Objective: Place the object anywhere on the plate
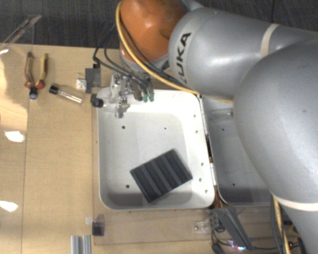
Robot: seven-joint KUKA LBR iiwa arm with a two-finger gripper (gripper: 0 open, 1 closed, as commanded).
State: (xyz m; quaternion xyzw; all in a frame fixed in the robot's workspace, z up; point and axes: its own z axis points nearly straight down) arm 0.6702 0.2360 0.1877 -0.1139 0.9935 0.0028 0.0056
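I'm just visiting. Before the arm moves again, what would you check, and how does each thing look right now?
1. Dark ribbed plate lies flat in the left bin: ok.
2. Plate's top is free to receive something: ok.
3. Hand is over the left bin's far corner, apart from the plate: ok.
4. An object is held in the hand: cannot tell.
5. Pliers and small tube lie on the bench outside the bins, out of the way: ok.

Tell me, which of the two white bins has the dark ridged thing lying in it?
The left bin, the one fully in view. The dark ridged plate lies tilted on its floor toward the near edge. The right bin sits mostly under the grey arm.
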